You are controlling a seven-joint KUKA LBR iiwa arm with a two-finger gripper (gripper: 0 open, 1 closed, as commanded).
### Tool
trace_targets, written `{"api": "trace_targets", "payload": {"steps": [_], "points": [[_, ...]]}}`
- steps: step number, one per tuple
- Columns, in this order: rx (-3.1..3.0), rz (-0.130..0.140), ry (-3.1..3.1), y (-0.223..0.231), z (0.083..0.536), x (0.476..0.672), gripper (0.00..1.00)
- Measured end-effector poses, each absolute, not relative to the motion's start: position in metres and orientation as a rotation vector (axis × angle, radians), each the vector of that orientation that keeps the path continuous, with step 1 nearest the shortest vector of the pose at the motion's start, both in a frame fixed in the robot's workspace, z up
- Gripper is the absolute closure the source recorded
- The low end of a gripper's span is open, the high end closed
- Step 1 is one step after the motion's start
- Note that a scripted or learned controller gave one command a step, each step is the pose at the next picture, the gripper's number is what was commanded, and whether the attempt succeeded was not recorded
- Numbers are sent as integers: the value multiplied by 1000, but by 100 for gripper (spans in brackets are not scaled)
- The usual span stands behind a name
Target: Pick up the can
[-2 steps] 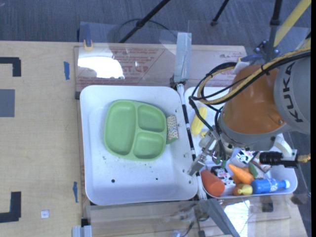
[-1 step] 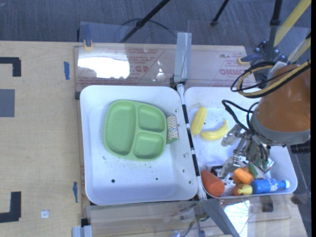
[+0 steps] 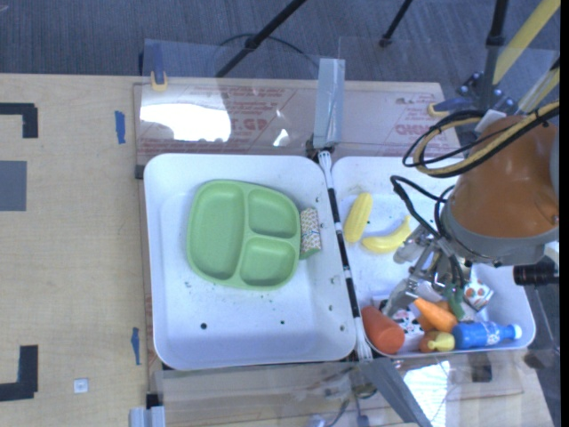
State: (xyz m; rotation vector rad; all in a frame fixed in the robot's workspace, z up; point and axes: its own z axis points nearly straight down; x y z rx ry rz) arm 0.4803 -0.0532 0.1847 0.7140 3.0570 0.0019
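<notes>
Gripper (image 3: 425,283) low over right bin (image 3: 524,327), above toy clutter.
Finger state: cannot tell. Green 3-compartment plate (image 3: 242,232) in left bin (image 3: 169,265).

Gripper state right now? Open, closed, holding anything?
End effector: down in the right bin, over the toys near the carrot. Open or closed cannot be told, and no can is visibly held.
</notes>
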Motion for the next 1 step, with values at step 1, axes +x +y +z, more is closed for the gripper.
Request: {"api": "trace_targets", "payload": {"steps": [1], "points": [[647, 1, 3074, -118, 159, 483, 0]]}}
